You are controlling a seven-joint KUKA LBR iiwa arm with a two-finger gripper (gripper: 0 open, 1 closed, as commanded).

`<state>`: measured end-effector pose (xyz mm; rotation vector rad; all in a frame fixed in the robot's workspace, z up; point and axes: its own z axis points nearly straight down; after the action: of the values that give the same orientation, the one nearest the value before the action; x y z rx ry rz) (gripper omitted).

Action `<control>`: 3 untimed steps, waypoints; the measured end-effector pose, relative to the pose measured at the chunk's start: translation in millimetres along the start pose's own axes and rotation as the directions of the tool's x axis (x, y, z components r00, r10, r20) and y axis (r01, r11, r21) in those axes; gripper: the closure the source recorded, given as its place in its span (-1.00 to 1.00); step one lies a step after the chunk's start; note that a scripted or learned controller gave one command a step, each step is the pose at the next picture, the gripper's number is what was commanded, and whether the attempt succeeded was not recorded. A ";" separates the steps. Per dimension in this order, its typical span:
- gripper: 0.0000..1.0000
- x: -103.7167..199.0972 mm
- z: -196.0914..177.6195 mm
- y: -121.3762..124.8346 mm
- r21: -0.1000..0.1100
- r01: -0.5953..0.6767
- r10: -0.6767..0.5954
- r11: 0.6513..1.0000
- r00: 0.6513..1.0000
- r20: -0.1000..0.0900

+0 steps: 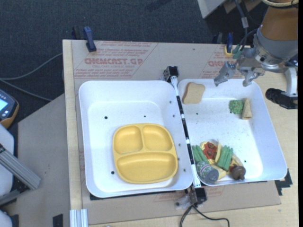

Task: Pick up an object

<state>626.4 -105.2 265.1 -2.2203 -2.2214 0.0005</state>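
Note:
My gripper hangs open above the far edge of the right bin, its two fingers spread with nothing between them. Just below it in the bin lie a green broccoli piece and a tan wedge side by side. A bread slice leans in the bin's far left corner. At the near edge sits a pile of toy food: green beans, a red and yellow piece, a grey can and a brown item.
The left bin holds a yellow divided plate. A black clip sits where the bins meet at the far side. A blue clamp grips the board's far left edge.

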 end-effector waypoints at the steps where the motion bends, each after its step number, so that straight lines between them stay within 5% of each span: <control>1: -1.00 -95.4 107.4 -26.6 0.009 -0.009 0.009 1.000 1.000 0.000; 2: -1.00 -99.0 180.3 23.0 -0.010 0.003 -0.003 1.000 1.000 0.005; 3: 1.00 -98.3 166.4 22.7 -0.012 0.001 -0.001 1.000 1.000 0.003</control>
<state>649.0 -203.4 98.6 -2.2263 -2.2305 -0.0091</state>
